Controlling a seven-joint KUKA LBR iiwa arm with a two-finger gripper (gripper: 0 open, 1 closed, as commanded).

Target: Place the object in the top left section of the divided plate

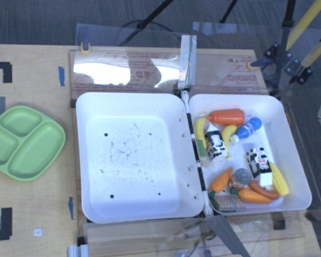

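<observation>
A green divided plate [24, 142] lies on the wooden bench at the far left, outside the bins. Its top left section [20, 121] is a small hollow with nothing in it, as are the lower left section [1, 146] and the large right one [38, 150]. The right bin [295, 143] holds several toy foods: an orange-red sausage [226, 116], a banana [201, 131], a blue bottle [247, 129], two cow-patterned cartons [216, 143] [258, 162], a corn cob [279, 178], two carrots [221, 180] [254, 196] and a small can [242, 175].
The left bin [131, 154] shows a scuffed white floor between the plate and the right bin. Clear plastic panels [128, 68] stand behind both bins. Black marks [2, 71] and blue tape [61, 75] lie on the bench. Tripod legs [289, 47] stand at the back right.
</observation>
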